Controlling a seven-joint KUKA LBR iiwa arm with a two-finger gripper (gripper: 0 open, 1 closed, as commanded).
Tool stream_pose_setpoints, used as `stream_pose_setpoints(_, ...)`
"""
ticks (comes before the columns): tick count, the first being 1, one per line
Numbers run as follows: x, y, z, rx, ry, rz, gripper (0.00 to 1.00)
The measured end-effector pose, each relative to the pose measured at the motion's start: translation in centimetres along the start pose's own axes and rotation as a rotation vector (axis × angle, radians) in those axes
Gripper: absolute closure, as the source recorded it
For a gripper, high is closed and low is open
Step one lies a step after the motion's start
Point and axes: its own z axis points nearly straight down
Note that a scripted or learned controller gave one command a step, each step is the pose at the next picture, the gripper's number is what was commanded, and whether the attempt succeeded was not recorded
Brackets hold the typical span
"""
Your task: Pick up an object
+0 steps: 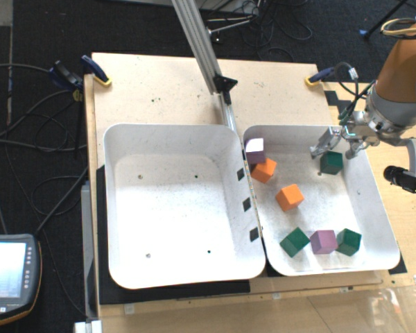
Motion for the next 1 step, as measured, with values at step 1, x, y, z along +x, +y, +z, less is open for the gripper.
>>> stream_pose_setpoints(1, 0.01, 0.06, -0.26, -0.003, -0.002, -0.002, 0.0)
